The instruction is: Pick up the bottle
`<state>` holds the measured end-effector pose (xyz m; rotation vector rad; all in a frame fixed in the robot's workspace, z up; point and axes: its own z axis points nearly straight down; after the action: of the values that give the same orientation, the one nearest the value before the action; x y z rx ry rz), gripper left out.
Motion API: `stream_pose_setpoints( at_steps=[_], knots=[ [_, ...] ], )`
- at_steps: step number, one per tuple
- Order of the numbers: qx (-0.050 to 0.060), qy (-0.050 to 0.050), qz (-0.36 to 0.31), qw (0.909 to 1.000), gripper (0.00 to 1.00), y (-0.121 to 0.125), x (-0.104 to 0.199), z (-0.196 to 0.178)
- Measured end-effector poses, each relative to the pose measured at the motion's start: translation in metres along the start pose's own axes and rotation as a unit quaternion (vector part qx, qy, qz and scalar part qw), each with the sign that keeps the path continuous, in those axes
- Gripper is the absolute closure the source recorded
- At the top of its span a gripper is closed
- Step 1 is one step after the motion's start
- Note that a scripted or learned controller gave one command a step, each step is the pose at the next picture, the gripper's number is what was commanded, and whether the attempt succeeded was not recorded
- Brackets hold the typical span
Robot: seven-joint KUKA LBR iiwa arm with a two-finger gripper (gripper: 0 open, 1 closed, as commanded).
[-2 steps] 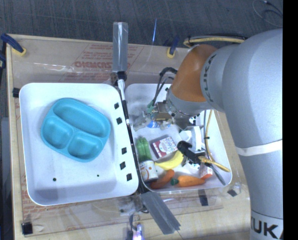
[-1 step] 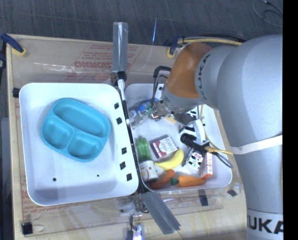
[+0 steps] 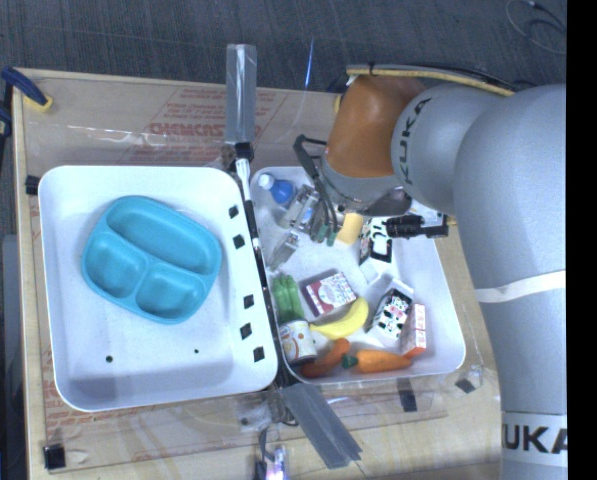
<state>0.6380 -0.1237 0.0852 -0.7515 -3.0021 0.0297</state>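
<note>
Bottle [image 3: 275,189] aslant, blue cap upper-left

1. A small clear plastic bottle with a blue cap [image 3: 275,190] lies in the right-hand shallow white bin [image 3: 446,298], in that bin's far left corner.
2. The bottle lies tipped on its side rather than upright, its blue cap pointing toward the bin's far left corner and its see-through body running away from that corner toward the bin's middle.
3. Only the cap and the upper body can be made out clearly; the lower end is hard to tell apart from the clutter beside it.
</note>
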Motion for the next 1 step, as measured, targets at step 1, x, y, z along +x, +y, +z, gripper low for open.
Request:
stream_pose_setpoints(
  at_steps=[1],
  knots=[
    [-0.007, -0.024, 0.023, 0.9994, 0.00, -0.0015, 0.0168, -0.0061]
  ],
)
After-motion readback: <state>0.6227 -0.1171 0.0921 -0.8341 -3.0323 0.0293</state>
